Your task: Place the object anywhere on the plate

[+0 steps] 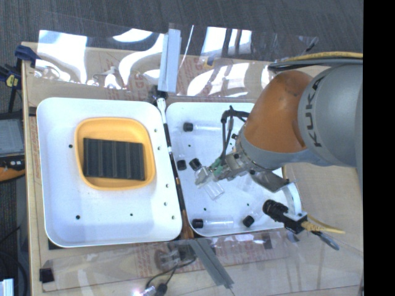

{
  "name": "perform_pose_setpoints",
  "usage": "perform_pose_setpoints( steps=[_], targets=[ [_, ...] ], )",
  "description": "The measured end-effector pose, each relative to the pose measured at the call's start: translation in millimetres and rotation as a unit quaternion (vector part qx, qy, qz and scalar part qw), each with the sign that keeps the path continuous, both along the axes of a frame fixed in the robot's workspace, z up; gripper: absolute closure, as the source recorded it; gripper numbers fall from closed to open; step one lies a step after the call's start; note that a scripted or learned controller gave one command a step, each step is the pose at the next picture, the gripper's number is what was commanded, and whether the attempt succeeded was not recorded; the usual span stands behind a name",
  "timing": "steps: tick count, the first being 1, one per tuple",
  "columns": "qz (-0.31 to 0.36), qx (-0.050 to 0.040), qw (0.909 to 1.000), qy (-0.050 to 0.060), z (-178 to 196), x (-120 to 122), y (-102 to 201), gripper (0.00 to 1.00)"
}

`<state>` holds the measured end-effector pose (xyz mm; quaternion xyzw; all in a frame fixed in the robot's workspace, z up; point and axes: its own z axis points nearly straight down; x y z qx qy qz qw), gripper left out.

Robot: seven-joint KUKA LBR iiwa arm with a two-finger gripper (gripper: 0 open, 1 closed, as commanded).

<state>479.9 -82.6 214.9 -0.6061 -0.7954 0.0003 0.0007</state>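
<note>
A yellow plate (pixel 114 132) with a raised rim lies in the left bin (pixel 55 214). A black ridged rectangular object (pixel 115 158) rests flat on the plate, covering most of its middle. My gripper (pixel 208 184) hangs over the middle of the right bin (pixel 213 228), far to the right of the plate. Its pale fingers (pixel 202 176) stand open with nothing between them. The grey and orange arm hides the right part of that bin.
Several small black knobs sit on the right bin's floor, such as one (pixel 187 127) near the top left, a pair (pixel 194 164) left of the gripper and one (pixel 197 223) by the front wall. A ridge (pixel 171 165) divides the two bins.
</note>
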Motion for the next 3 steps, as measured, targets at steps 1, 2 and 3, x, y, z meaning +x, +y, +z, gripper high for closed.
perform_pose_setpoints(
  steps=[1, 2, 3],
  targets=[
    [0.059, -0.0002, 0.9983, 0.001, -24.3, 40.1, 14.8, 1.0],
    [0.08, 0.0001, 0.9968, 0.001, -23.7, 73.1, 56.8, 1.0],
    [0.08, 0.0001, 0.9968, 0.001, -23.7, 73.1, 56.7, 0.0]
  ],
)
